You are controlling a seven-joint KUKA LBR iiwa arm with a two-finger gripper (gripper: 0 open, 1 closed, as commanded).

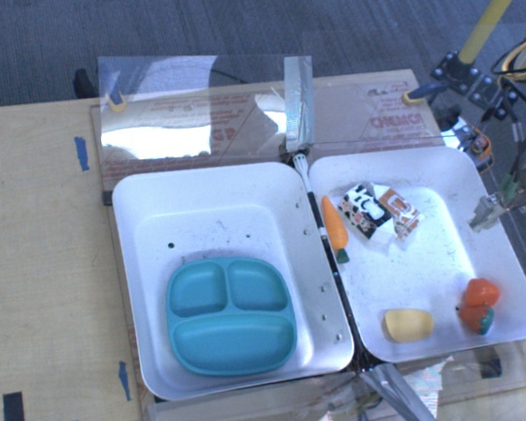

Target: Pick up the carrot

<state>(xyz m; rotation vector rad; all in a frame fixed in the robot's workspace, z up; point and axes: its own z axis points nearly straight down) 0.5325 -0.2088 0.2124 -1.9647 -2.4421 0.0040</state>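
While checking the right bin [453, 263], noted carrot [334, 223] pressed against its left wall, well apart from gripper [486, 215], opening impossible to tell; judged wall likely to block a grasp.

Small orange carrot [335, 224] with a dark green stub at its lower end. Lying flat on the floor of the right bin [508, 252], hard against that bin's left wall. Long axis running nearly straight up and down the view, tilted slightly, orange tip toward the far side, green end toward the near side. Resting in the upper left part of the bin, untouched, fully exposed, nothing on top of it.
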